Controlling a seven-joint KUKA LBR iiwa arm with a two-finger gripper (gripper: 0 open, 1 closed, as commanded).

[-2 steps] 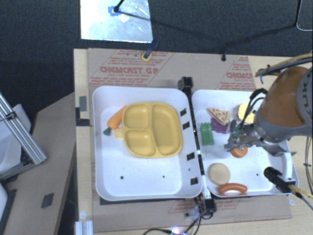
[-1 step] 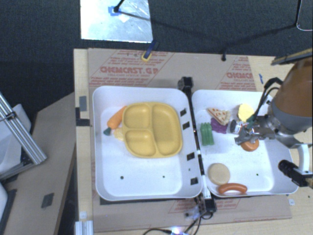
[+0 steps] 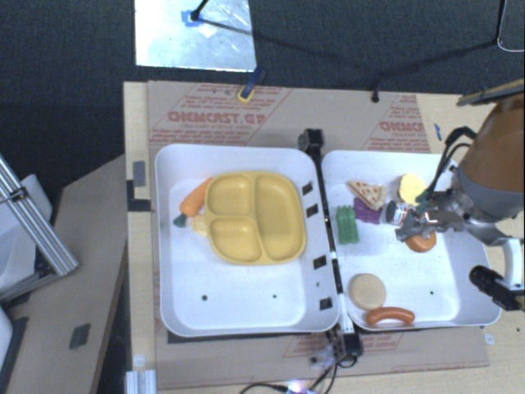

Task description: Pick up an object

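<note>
My gripper (image 3: 413, 224) hangs low in the right bin (image 3: 459, 302), at its upper middle, right over an orange-red round piece (image 3: 422, 242) that peeks out below it. Close by lie a yellow round piece (image 3: 411, 188), a purple piece (image 3: 367, 213), a toast-like triangle (image 3: 368, 192) and a green ridged block (image 3: 347, 224). Near the bin's front edge sit a tan round bun (image 3: 367, 289) and a red sausage (image 3: 390, 317). The arm's body hides the fingertips.
The left bin (image 3: 189, 302) holds a yellow divided plate (image 3: 253, 217) with a toy carrot (image 3: 194, 198) beside its left rim. A black divider (image 3: 321, 220) runs between the bins. The arm's black mount (image 3: 495, 286) overhangs the right bin's right side.
</note>
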